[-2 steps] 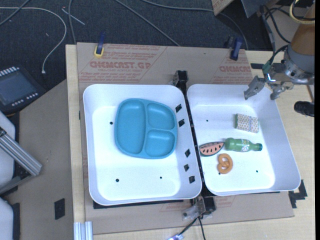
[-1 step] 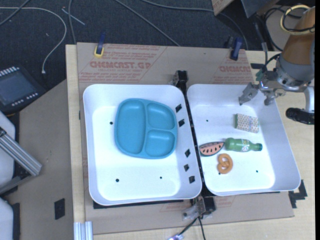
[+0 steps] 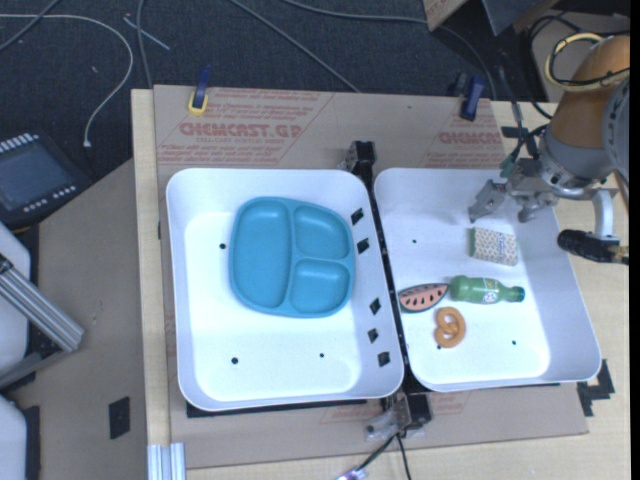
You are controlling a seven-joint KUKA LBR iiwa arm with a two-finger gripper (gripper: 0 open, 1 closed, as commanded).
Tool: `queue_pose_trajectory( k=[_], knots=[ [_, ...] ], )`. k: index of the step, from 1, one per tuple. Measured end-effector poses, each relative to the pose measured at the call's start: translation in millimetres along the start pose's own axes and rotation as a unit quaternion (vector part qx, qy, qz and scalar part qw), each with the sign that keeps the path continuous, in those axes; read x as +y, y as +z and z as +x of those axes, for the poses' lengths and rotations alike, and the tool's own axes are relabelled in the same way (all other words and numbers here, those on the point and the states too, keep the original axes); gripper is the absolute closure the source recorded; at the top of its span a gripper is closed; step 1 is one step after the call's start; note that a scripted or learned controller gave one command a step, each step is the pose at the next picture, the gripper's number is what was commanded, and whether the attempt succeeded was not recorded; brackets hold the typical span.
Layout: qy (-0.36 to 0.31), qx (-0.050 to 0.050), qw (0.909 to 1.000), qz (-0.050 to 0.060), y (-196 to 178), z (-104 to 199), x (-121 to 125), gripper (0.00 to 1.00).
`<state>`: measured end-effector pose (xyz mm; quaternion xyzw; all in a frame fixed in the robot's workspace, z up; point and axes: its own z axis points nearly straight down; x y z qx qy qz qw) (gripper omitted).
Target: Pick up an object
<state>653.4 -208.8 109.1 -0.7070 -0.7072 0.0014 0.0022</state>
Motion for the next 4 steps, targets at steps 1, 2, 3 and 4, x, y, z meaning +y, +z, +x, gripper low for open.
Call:
queue_pose_trajectory(
  k=[1, 2, 3, 4],
  knots=[
    [0.0, -0.001, 1.0, -0.003, -15.1, -0.1, 1.6, 1.0],
    [-0.001, -0.002, 1.0, -0.006, -65.4, -6.8, 9.1, 1.0],
    [-0.001, -0.002, 1.0, -0.007, -131.6, -6.6, 7.7, 1.0],
    [0.0, -0.002, 1.0, -0.006, -180.3, -6.9, 8.6, 1.0]
  ],
)
